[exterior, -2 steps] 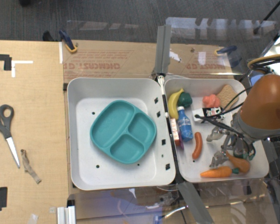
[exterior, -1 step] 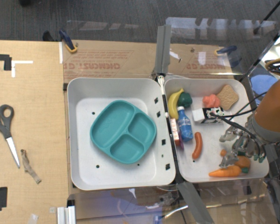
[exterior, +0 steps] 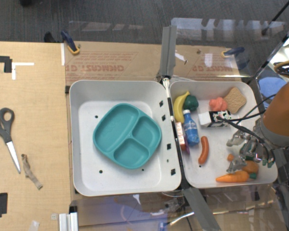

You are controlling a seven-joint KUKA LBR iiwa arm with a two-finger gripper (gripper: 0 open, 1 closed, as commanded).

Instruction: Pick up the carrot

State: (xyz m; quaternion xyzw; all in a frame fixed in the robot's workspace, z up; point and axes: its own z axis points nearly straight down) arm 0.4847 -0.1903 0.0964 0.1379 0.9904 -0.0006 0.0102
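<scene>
Carrot [exterior: 232, 177]: orange, tapered, a small green stub at its thick end. Lies flat in the right bin [exterior: 202, 179], near that bin's front right corner, close to the front wall. Long axis runs roughly along the front wall; pointed tip toward the left bin [exterior: 79, 143], thick end toward the arm. Gripper [exterior: 242, 154]: poised just above the carrot; cannot tell how its jaws stand.
</scene>
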